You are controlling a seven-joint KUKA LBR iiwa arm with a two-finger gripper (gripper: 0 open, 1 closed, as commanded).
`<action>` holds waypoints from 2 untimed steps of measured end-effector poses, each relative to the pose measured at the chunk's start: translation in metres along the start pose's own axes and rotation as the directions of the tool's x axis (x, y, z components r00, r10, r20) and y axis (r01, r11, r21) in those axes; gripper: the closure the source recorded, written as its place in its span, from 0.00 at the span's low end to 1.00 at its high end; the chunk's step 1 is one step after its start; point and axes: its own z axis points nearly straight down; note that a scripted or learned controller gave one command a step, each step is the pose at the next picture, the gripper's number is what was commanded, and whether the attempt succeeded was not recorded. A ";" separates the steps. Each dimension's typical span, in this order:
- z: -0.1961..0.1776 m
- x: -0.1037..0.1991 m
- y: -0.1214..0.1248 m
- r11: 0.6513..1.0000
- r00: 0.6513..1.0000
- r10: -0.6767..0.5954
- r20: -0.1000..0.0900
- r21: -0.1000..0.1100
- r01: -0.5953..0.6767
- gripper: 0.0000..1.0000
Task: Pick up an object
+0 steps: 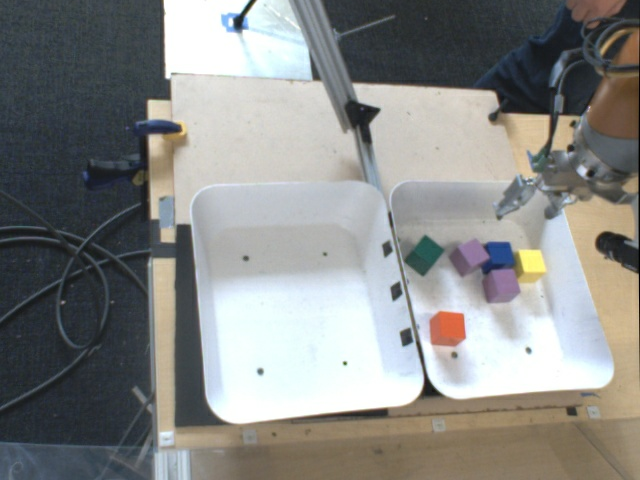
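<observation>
We see the gripper at the right bin's two o'clock corner, its fingers spread with nothing between them. The blocks lie lower, toward the bin's middle: green at nine o'clock, orange at seven, and two purple, blue and yellow clustered together. The left bin sits alongside.

I'm looking over everything on my screen and finding no writing I can read. The coloured blocks in the right bin are showing plain faces, with no letters or numbers. The small black tabs along the edge of the left bin are carrying no legible marks. The counter is bearing no label either.
</observation>
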 end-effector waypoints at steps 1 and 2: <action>0.096 0.021 0.000 1.000 1.000 0.001 0.002 -0.019 -0.001 0.00; 0.100 0.021 -0.002 1.000 1.000 0.002 -0.001 -0.011 -0.002 0.00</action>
